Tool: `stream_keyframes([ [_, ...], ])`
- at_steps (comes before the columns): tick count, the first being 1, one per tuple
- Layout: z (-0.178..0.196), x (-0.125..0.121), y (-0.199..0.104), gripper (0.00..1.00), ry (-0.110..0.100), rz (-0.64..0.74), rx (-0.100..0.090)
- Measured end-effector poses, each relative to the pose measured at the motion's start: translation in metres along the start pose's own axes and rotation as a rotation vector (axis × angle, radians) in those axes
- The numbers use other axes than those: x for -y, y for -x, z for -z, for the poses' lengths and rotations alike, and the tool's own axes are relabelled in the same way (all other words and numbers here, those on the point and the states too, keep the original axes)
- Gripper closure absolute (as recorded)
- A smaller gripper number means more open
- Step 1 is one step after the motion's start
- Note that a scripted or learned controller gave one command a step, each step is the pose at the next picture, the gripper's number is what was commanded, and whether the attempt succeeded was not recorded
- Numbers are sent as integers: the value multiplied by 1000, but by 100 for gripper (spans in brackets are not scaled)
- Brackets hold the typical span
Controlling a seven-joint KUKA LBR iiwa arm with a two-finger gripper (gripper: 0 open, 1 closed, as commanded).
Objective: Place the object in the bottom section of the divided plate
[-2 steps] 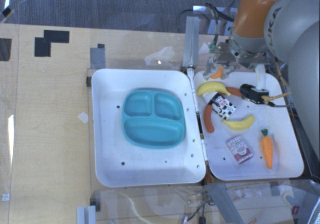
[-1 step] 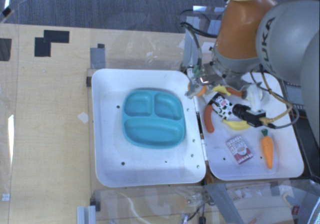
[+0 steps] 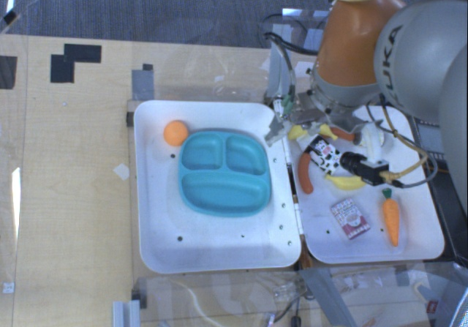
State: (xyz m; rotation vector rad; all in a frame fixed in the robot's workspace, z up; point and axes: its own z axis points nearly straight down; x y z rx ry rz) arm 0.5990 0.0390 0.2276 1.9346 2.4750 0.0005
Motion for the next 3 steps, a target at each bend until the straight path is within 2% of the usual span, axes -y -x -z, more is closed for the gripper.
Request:
stream_keyframes([
  [1,-82,27,-103,0,-2,261,-1],
  [2,-74,25,-102,100,-1,259,-1],
  [3,-45,71,-20,100,0,147,0],
])
